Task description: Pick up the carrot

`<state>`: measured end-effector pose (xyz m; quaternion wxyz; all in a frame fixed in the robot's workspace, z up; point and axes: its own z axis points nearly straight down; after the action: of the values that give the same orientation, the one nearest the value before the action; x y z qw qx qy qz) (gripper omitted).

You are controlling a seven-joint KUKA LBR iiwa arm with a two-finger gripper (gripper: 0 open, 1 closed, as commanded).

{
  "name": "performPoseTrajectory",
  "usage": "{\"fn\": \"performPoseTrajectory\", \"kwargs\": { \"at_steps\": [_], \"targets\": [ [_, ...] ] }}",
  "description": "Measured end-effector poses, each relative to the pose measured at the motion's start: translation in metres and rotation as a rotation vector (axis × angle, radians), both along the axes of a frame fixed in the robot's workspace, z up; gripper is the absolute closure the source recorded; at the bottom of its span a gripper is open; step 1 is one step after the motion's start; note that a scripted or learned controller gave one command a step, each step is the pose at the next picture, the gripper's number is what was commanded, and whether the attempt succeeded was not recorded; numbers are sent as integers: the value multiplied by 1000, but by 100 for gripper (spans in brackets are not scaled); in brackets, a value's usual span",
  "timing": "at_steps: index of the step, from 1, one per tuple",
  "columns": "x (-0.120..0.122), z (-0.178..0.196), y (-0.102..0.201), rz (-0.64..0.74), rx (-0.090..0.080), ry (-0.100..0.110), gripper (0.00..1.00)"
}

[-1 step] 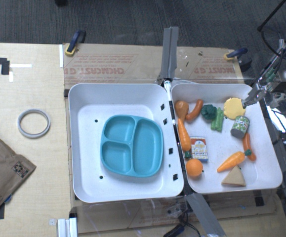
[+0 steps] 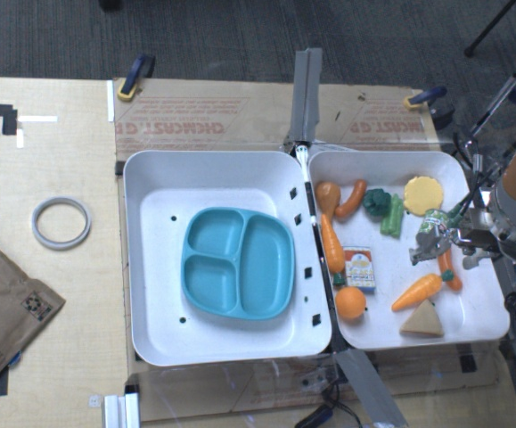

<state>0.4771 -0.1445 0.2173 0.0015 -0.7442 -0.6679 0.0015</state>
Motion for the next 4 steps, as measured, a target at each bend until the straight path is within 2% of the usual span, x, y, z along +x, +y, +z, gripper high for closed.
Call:
{"fn": "performPoseTrajectory", "kwargs": {
  "at_steps": [1, 2, 3, 4],
  "targets": [
    [6, -118, -23, 151, -6, -21, 0],
    [7, -108, -26, 146, -13, -26, 100],
    [10, -36, 12, 754, 0, -6, 100],
    [10, -36, 12, 754, 0, -6, 0]
  ]
}}
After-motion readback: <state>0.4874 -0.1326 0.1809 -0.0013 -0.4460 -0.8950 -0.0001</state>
